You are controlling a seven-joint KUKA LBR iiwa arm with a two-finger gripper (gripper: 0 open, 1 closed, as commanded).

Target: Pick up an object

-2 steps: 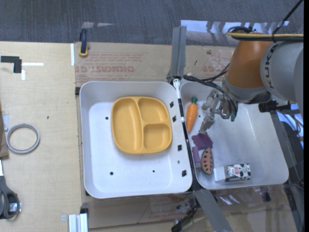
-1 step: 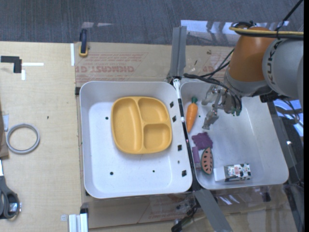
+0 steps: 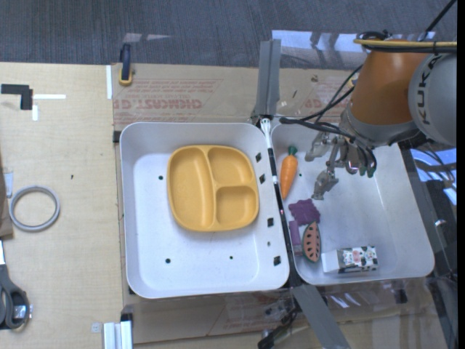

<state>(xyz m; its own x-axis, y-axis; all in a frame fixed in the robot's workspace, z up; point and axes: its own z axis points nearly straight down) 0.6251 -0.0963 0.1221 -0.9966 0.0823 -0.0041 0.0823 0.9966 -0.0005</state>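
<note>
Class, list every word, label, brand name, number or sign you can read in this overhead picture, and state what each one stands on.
"KUKA", in dark letters on the grey arm, partly cut off at the picture's edge.
Red print on the cardboard sheet behind the bins: upside down and blurred, not readable.
Label on the small white carton in the right bin: too small to read.

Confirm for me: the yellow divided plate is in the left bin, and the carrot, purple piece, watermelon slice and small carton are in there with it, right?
Not quite. The camera view shows the yellow divided plate alone in the left bin. The carrot, purple piece, watermelon slice and small carton lie in the right bin.
</note>
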